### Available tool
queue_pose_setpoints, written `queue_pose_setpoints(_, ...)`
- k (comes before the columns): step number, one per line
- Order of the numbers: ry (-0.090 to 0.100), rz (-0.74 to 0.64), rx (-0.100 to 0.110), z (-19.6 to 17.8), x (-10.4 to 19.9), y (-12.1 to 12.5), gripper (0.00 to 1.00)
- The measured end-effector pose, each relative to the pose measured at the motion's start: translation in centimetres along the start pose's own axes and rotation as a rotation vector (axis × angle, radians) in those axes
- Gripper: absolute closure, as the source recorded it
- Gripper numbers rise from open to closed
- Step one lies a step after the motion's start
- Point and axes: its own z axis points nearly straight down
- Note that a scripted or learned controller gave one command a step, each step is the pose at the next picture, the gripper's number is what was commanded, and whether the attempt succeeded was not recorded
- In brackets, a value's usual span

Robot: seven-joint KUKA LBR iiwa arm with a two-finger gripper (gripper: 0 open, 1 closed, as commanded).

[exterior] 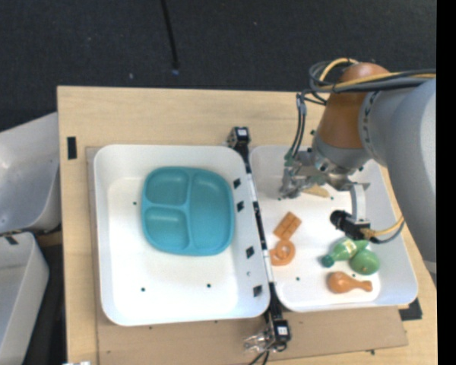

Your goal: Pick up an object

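Note:
My gripper [292, 186] hangs low over the far left part of the right bin [387, 295], reaching down from the grey arm with the orange band. A small tan piece [317, 193] lies just to its right. Nearer the front of this bin lie an orange block [287, 225], an orange ring [283, 253], a green toy [355, 255] and an orange gourd-shaped toy [347, 283]. The orange block sits a short way in front of the gripper, apart from it. I see nothing between the gripper and the bin floor.
The left bin [121, 280] holds a teal divided plate [188, 210]. A ridge with black clips [254, 226] separates the two bins. The wooden bench [76, 120] runs around both, and a pale container [15, 181] stands off its left side.

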Motion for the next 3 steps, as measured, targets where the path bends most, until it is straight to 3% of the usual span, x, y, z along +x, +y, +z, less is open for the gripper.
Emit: queue_pose_setpoints(3,0.000,-0.013,-0.004,-16.2,-1.2,0.4,1.00)
